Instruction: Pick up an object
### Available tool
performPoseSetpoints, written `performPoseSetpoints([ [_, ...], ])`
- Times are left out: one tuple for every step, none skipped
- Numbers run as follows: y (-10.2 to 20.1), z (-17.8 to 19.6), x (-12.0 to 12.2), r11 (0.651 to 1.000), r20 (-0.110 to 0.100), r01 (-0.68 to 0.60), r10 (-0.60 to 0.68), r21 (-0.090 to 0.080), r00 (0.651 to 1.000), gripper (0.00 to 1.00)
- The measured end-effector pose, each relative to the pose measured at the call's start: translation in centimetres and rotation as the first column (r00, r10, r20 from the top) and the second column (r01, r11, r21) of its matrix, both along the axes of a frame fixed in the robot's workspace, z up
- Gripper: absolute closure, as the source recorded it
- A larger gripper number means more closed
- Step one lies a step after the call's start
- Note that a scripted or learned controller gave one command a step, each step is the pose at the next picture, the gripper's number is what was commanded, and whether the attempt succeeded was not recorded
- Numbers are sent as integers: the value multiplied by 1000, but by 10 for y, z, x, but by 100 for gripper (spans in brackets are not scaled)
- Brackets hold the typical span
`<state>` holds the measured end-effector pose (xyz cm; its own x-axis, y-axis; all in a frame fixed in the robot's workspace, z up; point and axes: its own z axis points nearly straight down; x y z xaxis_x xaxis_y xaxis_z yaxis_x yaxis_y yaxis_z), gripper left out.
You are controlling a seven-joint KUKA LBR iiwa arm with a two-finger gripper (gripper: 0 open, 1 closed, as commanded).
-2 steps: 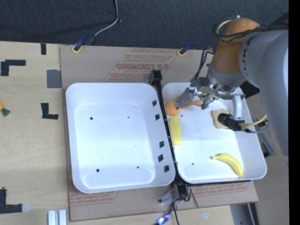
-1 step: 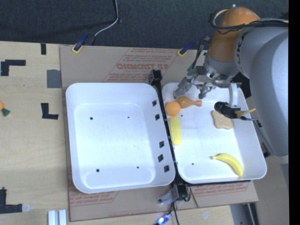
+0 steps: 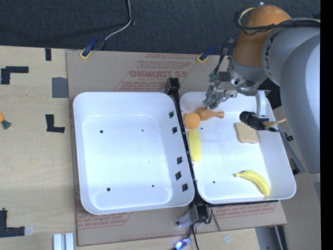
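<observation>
Several food toys lie in the right bin (image 3: 283, 189): an orange drumstick-shaped piece (image 3: 200, 117) at its far left, a yellow corn cob (image 3: 194, 145) just below it, a tan cookie-like piece (image 3: 246, 133) toward the right and a yellow banana (image 3: 254, 180) near the front. My gripper (image 3: 212, 102) hangs over the bin's far left corner, directly above the thin end of the drumstick. Its fingertips are close to that piece, with nothing seen between them.
The left bin (image 3: 83, 108) sits beside the right one, joined by a black clamped divider (image 3: 178, 139). Both rest on a cardboard sheet (image 3: 151, 72). The grey arm with its orange band (image 3: 263, 20) fills the upper right. A black cable (image 3: 125, 14) runs behind.
</observation>
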<state>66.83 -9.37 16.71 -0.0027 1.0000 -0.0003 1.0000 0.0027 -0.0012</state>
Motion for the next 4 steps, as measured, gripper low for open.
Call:
performPoseSetpoints([
  [-41,80,-69,1000,5,7,-7,-2,1000,100],
  [-76,34,-82,1000,-4,6,-6,-1,1000,100],
  [-43,-71,-44,1000,-7,-1,1,2,1000,100],
  [-43,-84,0,1000,-7,0,0,0,1000,100],
])
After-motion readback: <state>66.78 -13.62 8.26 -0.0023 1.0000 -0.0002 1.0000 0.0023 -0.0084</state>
